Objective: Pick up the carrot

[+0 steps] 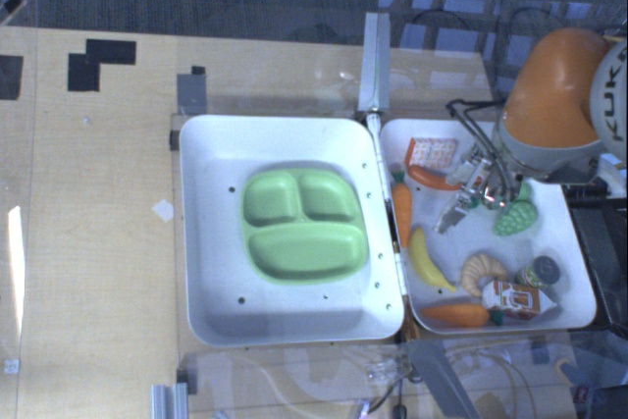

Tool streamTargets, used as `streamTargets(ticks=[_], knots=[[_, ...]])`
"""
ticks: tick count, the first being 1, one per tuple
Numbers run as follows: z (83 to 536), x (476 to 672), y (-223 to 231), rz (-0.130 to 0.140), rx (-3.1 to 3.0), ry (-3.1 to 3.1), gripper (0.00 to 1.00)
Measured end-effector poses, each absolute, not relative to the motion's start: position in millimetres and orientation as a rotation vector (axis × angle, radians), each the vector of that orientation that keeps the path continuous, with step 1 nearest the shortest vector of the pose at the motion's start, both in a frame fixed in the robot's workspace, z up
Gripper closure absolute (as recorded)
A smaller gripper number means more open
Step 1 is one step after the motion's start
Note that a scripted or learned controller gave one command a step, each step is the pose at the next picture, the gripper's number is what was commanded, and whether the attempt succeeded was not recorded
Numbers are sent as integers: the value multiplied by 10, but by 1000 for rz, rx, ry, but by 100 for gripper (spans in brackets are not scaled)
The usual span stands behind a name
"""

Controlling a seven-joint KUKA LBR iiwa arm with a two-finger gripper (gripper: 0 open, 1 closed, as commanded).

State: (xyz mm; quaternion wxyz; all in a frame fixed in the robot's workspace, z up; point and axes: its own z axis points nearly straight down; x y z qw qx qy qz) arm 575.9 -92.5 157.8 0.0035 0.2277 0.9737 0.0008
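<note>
Carrot (402, 214) lies long and orange against the left wall of the right bin (579, 285), at about 9 o'clock in that bin. The gripper (459, 208) hangs over the middle of the bin, to the carrot's 3 o'clock and apart from it; its 2 fingers look a little apart with nothing between them. A banana (428, 259) lies at the carrot's 5 o'clock. The left bin (206, 240) holds a green tray (304, 222) with 3 sections.
</note>
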Motion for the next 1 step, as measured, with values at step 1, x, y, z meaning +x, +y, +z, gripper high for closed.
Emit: streamTargets(ticks=[1], knots=[[949,6055,-850,4,756,3041,0]])
